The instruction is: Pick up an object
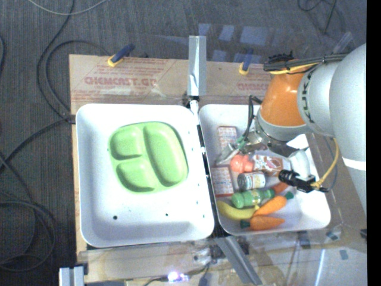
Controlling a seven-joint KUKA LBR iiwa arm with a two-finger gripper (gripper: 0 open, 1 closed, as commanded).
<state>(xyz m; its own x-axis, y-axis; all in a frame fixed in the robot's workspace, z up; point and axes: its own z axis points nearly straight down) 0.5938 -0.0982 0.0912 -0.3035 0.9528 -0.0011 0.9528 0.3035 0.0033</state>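
Where it lies, the carrot (272, 205) points up-right.

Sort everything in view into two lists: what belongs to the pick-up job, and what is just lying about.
Belongs to the job:
gripper, down among the objects
right bin
banana
two carrots
green bottle
small jar
pink item

Just lying about:
left bin
green divided tray
clamps
cables on the floor
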